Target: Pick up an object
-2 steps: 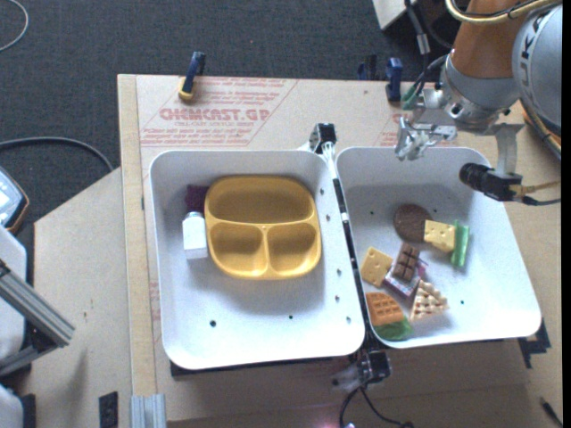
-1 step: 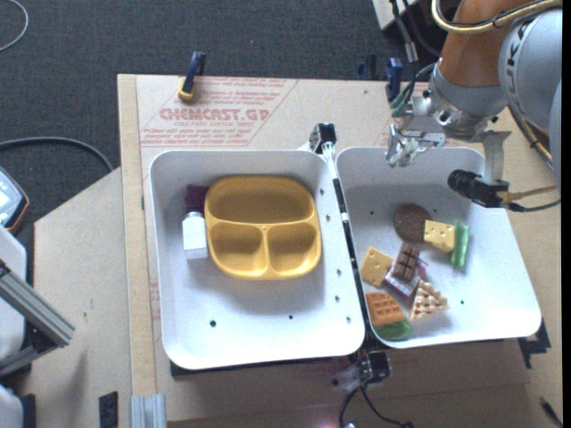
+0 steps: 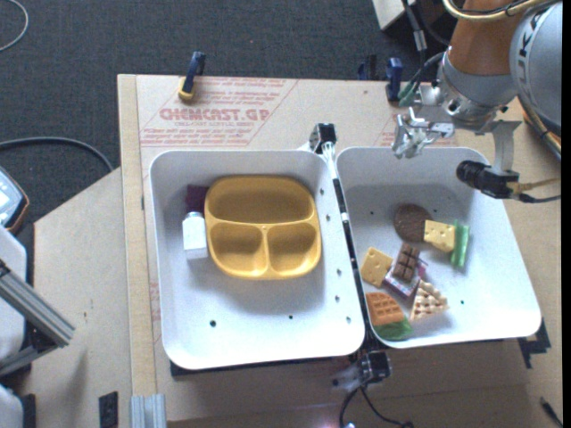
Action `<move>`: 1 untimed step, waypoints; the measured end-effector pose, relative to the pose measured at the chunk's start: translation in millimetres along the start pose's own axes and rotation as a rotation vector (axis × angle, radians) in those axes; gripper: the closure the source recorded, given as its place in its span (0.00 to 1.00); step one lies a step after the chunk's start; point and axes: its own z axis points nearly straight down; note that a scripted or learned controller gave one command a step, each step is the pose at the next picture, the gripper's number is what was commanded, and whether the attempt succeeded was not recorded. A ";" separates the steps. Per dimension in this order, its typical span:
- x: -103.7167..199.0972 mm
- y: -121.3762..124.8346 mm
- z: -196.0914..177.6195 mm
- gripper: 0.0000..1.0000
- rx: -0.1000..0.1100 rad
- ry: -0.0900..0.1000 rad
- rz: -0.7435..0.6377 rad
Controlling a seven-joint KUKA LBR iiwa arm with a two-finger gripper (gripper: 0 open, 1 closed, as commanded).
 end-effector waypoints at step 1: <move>-6.7 -8.5 3.0 1.00 0.007 0.001 0.002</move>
